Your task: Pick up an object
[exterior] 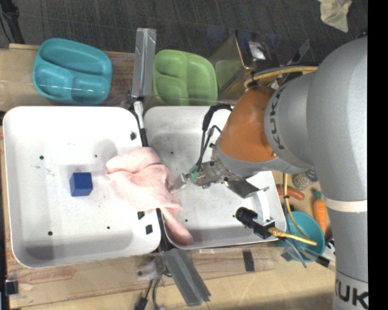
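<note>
gripper down at the pink cloth

the gripper (179, 182) sits low in the right bin (181, 118), its tip right at the edge of the pink cloth (142, 181), which drapes across the divider between both bins. it looks soft, light and floppy, so i'd pinch a raised fold near that right edge. a small blue cube (81, 183) waits in the left bin (26, 128), stiff and easy too.

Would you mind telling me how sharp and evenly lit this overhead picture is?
In the camera view: the blue cube and pink cloth look sharp; the gripper is small and dim under the arm; the white bins are bright, nearly washed out.
</note>
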Robot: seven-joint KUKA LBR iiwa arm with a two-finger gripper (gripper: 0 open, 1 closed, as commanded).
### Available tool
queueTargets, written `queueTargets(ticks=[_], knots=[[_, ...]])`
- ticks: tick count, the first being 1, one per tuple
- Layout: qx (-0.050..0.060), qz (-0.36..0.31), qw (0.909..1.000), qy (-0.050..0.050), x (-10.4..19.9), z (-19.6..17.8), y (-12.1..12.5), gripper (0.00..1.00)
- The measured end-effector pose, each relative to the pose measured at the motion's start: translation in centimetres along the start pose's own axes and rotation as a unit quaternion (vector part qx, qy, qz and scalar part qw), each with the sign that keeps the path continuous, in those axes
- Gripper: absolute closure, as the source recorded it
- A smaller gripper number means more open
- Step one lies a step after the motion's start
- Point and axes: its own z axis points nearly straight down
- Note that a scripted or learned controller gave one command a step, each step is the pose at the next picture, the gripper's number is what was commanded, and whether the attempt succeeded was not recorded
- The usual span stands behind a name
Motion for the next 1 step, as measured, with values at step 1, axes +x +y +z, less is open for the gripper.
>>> queueTargets(ticks=[1], knots=[[-0.002, -0.023, 0.9997, -0.001, 5.35, -8.30, 10.04, 0.00]])
